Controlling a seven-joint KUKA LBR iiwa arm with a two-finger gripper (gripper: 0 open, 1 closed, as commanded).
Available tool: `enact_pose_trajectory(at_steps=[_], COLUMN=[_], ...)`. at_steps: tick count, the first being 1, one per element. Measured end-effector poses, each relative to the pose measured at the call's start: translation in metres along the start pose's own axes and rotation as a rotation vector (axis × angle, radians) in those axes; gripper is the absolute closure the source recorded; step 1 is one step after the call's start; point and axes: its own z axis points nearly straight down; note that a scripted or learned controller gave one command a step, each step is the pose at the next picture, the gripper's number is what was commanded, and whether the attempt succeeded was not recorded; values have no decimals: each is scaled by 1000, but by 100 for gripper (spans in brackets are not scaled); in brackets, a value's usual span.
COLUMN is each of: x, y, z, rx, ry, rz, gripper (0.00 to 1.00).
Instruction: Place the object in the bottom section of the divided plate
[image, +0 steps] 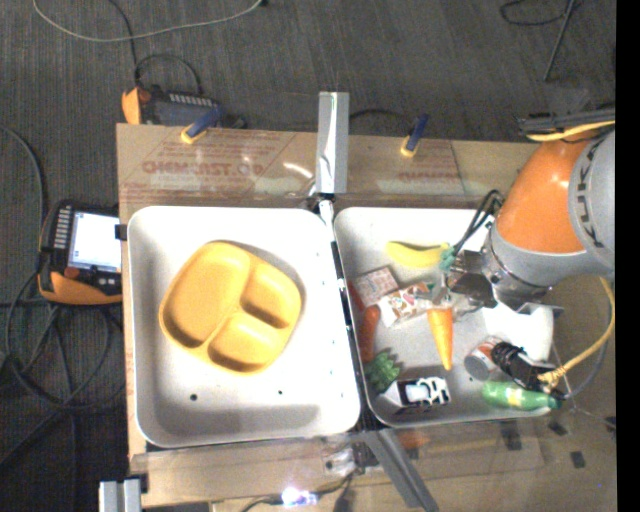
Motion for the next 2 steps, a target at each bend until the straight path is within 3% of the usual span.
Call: enact_pose_trajectory(at_steps=[1,2], x=[0,-4], y=[0,-25], z=[0,118], rx=[0,-8], ry=[0,3], rz=[0,225], gripper=[0,0])
